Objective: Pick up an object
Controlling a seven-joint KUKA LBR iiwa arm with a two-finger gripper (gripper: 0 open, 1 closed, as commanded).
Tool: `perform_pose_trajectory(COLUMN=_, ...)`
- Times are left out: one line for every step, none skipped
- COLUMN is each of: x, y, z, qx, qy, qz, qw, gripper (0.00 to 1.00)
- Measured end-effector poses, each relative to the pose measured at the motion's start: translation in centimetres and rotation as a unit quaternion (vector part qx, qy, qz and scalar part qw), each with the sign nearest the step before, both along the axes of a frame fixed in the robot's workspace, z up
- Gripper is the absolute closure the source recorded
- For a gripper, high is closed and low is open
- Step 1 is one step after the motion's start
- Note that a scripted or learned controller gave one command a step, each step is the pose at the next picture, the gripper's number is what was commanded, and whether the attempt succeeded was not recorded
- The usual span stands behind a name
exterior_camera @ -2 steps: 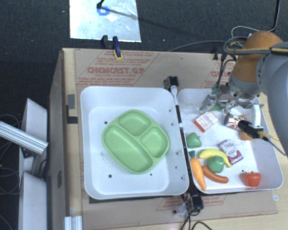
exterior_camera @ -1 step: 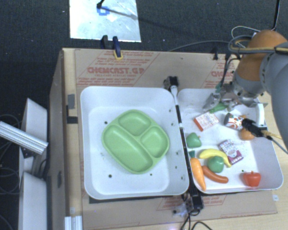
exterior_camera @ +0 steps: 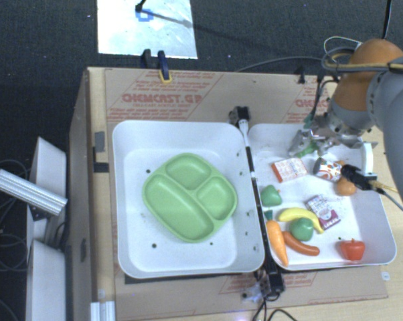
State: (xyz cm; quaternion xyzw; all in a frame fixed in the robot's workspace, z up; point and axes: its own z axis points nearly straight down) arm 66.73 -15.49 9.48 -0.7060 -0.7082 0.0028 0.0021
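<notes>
Toy banana [exterior_camera: 299, 216], yellow and curved, lies among toy food.

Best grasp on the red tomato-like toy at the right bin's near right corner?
Probably straight down from above, with the fingers across the middle of the round red tomato-like toy. It sits apart from the orange sausage-shaped toy, but the white right bin's rim is close, so keep the fingers parallel to that rim.

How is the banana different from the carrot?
The banana is yellow, while the carrot is orange. The banana is curved; the carrot is straight and tapers to a point. The banana lies across the bin, mid-way in, while the carrot lies lengthwise against the bin's left wall. Both are toy foods in the right bin.
</notes>
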Motion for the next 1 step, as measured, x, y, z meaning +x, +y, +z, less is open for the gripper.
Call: perform_pose_trajectory(x=-3.36, y=5.82, z=11.44, qx=0.0004, qy=-0.007, qz=0.001, qw=1.0000, gripper=1.00)
